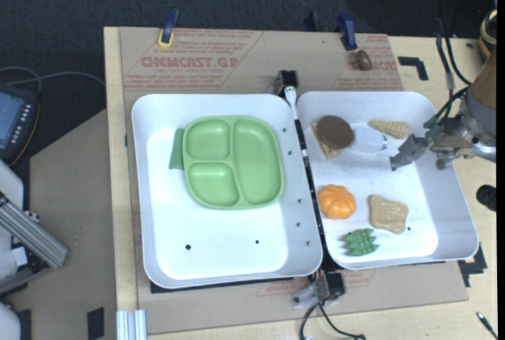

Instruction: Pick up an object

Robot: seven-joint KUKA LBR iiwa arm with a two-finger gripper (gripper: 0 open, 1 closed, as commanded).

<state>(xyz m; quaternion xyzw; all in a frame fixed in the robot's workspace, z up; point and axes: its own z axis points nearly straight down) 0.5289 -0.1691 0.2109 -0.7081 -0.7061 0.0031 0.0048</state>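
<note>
Green divided plate (233, 162), left bin (158, 173)

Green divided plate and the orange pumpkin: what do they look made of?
The green plate looks like moulded plastic with a matte finish: uniform colour, soft rounded compartment ridges. The pumpkin seems to be plastic or rubber toy food, smooth and slightly glossy; which one is unclear.

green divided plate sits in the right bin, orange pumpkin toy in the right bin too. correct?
Not quite: the camera view shows the green divided plate in the left bin. The orange pumpkin toy is indeed in the right bin.
</note>
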